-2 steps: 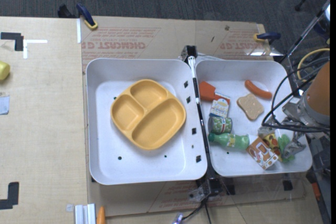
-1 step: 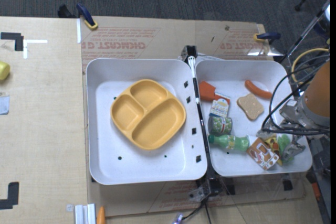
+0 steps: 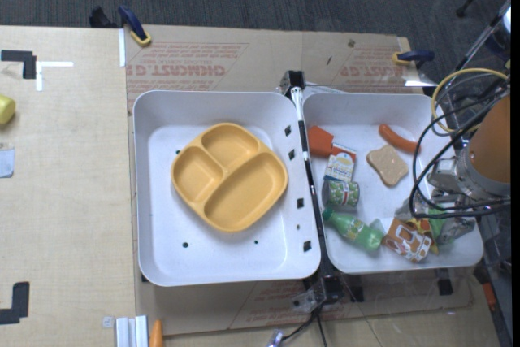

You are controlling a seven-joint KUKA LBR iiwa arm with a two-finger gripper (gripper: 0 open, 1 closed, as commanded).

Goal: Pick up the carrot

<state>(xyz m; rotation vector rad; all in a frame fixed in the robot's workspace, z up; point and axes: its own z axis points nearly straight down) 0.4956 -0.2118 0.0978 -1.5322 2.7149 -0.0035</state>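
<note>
Two shallow white plastic bins sit side by side on the cardboard-covered bench (image 3: 203,61), and the black clips on the divider between them serve as the landmark here. Left of the divider, the left bin (image 3: 154,248) holds a round yellow plastic plate with three compartments (image 3: 230,175). Right of the divider, the right bin (image 3: 357,108) carries the clutter.

The grey arm with its orange band (image 3: 493,144) hangs over that bin's far right edge, well away from the divider, trailing black and yellow cables. Its gripper is somewhere below the wrist, lost among the cables, so I cannot tell whether it is released or clenched.

The orange carrot wedge (image 3: 320,141) lies just right of the divider, near its top end. Below it come a small white-and-green carton (image 3: 340,167), a green can (image 3: 341,193) and a green bottle on its side (image 3: 354,228). Further right lie a tan bread slice (image 3: 387,166), an orange sausage-like stick (image 3: 398,138) and a crumpled orange packet (image 3: 407,240).
</note>
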